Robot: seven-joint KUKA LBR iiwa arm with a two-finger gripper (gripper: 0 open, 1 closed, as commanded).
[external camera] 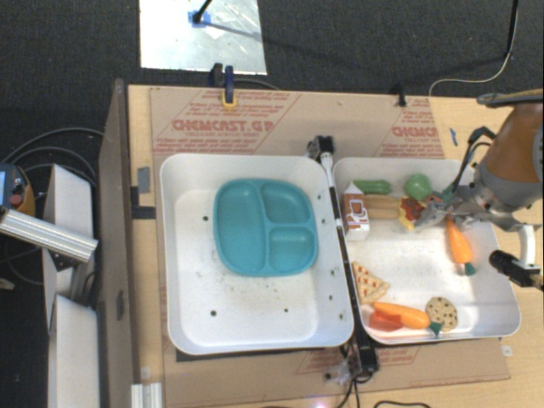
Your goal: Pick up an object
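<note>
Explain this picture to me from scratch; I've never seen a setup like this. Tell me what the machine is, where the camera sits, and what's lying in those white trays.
This is one photo from a camera fixed above a workbench, looking down at a slant. The grey and orange shape at the right edge is a robot arm reaching in; its job is to pick up an object. Its gripper sits low over the right bin, near the toy food, but I cannot tell whether it holds anything.

The left bin holds a teal divided plate. The right bin holds toy food: a small milk carton, a green pepper, a carrot, a pizza slice and a cookie, among others.
</note>
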